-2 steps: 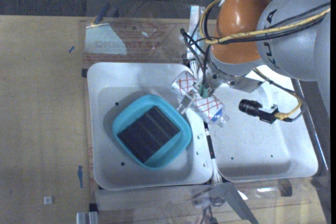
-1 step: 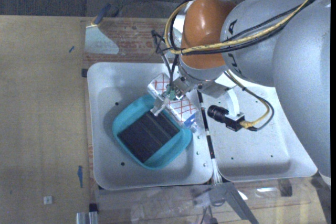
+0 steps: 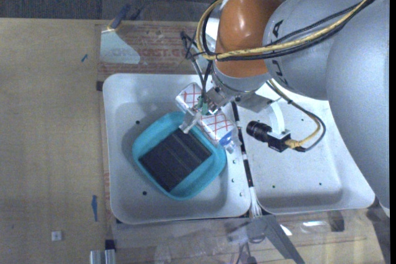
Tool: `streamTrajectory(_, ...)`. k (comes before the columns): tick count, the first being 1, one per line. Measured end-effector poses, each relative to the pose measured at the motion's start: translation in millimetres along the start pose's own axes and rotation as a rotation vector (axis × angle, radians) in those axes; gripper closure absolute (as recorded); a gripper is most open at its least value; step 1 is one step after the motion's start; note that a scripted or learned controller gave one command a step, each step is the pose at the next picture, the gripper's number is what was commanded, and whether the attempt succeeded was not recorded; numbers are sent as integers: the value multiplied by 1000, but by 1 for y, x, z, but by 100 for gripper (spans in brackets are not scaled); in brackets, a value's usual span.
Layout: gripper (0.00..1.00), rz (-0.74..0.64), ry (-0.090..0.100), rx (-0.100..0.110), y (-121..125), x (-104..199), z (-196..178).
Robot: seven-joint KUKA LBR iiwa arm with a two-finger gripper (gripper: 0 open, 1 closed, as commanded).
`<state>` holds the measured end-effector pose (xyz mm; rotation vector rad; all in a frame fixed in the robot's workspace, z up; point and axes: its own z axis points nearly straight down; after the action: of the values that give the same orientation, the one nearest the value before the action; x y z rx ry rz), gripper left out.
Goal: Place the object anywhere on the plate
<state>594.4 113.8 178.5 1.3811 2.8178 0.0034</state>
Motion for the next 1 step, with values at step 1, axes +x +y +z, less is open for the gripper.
streamTrajectory(1,100,-154,3,5,-4,63,2)
